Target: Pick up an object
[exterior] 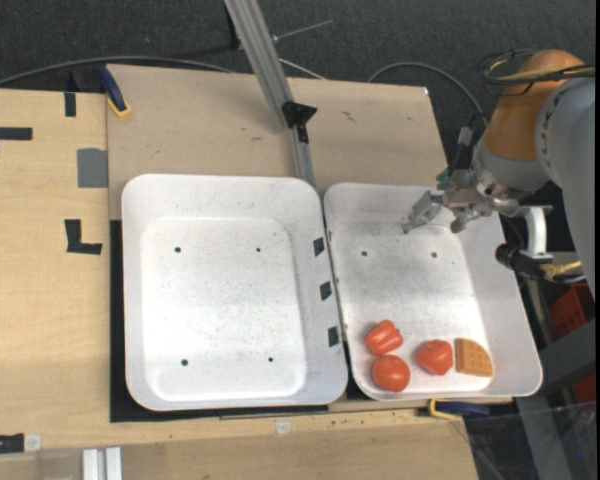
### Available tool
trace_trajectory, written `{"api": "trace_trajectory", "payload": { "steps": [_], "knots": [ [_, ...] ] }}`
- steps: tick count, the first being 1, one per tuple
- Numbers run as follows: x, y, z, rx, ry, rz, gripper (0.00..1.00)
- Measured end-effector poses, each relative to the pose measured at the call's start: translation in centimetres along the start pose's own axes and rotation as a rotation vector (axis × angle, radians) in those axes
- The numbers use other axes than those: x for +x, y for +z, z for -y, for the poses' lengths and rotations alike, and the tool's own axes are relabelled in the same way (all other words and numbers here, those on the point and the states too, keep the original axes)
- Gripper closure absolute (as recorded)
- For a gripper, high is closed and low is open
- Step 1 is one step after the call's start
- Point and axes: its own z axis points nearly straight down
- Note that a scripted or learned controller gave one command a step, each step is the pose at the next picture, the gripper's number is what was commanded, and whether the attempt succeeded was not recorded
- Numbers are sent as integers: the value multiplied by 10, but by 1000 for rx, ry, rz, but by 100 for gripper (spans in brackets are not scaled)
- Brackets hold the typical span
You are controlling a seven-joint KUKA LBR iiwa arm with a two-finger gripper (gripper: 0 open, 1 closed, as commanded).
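Near right bin's front edge: three red peppers [384,337], tan cracker; tool [437,216] spread, empty-handed.

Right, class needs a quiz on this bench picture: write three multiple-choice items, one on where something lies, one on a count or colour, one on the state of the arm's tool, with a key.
1. Where do the small toy foods lie?
A. near corner of the right shallow white bin
B. middle of the left bin
C. on the wooden bench

2. How many red pieces lie beside the tan waffle-like square?
A. one
B. three
C. five

3. What state is the two-finger tool in?
A. shut on a red piece
B. open, fingers spread, nothing between them
C. resting in the left bin

Key:
1 A: the pieces cluster at the near end of the right shallow white bin.
2 B: a red pepper-like piece, a round red piece and another red piece sit by the tan waffle-like square.
3 B: the two-finger tool hangs open over the bin's far end.
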Motion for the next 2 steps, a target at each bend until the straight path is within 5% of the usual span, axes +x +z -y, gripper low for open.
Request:
{"api": "trace_trajectory", "payload": {
  "steps": [1,2],
  "knots": [
    [1,46,0,-5,-1,1,0],
    [2,34,0,-5,-3,2,100]
  ]
}}
